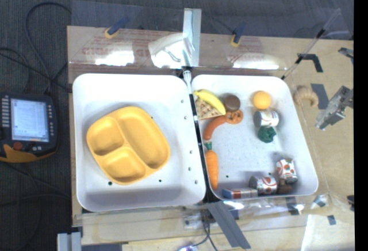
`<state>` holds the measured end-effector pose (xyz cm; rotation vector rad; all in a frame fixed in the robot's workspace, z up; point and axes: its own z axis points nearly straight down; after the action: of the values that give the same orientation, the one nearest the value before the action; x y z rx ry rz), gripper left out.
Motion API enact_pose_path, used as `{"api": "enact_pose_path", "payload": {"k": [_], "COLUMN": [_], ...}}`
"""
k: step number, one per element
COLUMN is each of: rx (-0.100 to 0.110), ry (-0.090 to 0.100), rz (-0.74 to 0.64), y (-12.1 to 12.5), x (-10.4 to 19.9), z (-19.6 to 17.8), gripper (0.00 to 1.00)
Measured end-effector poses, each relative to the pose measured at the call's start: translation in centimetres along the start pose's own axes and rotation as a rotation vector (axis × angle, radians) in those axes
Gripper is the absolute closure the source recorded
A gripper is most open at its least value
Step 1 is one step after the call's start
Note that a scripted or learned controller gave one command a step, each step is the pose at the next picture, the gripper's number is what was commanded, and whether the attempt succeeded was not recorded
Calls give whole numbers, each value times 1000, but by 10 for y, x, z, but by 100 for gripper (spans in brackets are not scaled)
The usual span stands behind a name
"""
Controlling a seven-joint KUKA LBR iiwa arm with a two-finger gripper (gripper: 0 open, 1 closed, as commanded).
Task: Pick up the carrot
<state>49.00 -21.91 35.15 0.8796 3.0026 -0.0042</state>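
The carrot point(211, 167) is orange with a small green top pointing toward the back. It lies lengthwise against the left wall of the right bin point(303, 146), near that bin's front left corner. A red sausage point(215, 125) lies just behind its green end, and a small blue and red box point(233, 193) lies in front of it to the right.
The right bin also holds a banana point(210, 98), a waffle piece point(208, 109), a brown round item point(232, 102), an orange ball point(261, 99), a can point(268, 118), a green item point(266, 134) and cans point(286, 170) at the front. A yellow divided plate point(127, 144) fills the left bin point(86, 192).
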Motion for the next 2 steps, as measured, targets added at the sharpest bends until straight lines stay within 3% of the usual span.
{"api": "enact_pose_path", "payload": {"k": [1, 2], "rx": [3, 4], "ry": [11, 25], "rz": [21, 26], "y": [-5, -7], "x": [-1, 8], "z": [28, 177], "gripper": [100, 100]}}
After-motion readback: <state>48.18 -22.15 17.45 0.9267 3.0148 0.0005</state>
